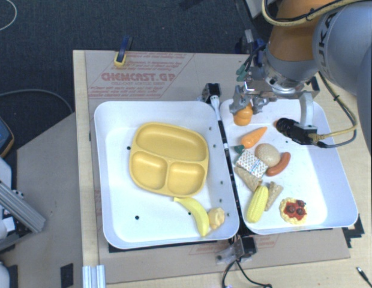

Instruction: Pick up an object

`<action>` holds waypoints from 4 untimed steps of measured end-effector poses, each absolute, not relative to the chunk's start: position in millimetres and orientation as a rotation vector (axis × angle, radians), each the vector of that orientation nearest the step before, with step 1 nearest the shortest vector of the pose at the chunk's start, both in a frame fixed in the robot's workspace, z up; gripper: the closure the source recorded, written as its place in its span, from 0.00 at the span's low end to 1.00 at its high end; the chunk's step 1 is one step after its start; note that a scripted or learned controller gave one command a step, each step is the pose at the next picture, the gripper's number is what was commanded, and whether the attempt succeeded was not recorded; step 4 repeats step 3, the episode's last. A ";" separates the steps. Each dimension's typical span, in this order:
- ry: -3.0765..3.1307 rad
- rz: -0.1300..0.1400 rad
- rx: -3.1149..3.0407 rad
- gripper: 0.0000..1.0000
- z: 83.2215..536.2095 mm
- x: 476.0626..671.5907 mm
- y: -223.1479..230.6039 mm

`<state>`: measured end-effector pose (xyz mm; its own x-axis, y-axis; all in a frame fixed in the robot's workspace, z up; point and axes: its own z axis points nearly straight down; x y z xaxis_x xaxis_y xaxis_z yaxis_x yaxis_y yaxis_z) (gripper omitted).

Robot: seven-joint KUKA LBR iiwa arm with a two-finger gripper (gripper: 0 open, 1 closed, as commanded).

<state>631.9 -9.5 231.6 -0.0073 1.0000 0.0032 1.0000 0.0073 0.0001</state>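
Contact comes first at the end effector [247,105], which hangs over the far left corner of the right-hand shallow white bin [341,182] with a small round orange toy fruit [243,116] right at its tip. Whether it is clenched on that fruit or released just above it I cannot tell, as the view from above hides the grasp. My judgement is that the step in hand is securing this fruit, and doing it well calls for a centred, straight-down close, then a vertical lift, since a round piece slips out of an off-centre squeeze.

The bin's corner wall and the strip between the bins [224,152] lie just beside the fruit, so there is little room for sideways correction. Near it lies an orange plastic carrot [254,137], apart from the fruit yet close enough to be nudged. Beyond that cluster a beige round bun-like piece [267,154], a red-orange sausage [278,164] and a blue-and-white checked packet [251,162], then a yellow corn cob [257,203] and a small round pizza with red topping [293,209]. Well apart, the left-hand white bin [108,161] holds a yellow divided plastic plate [169,159] and a yellow banana [195,213] — neither obstructs.
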 end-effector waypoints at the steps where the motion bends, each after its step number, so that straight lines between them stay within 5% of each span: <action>1: -2.222 0.003 -2.216 1.00 227.2 621.5 10.3; 2: -2.222 -0.002 -2.224 1.00 230.8 635.8 -2.6; 4: -2.221 0.000 -2.220 1.00 235.0 629.1 0.8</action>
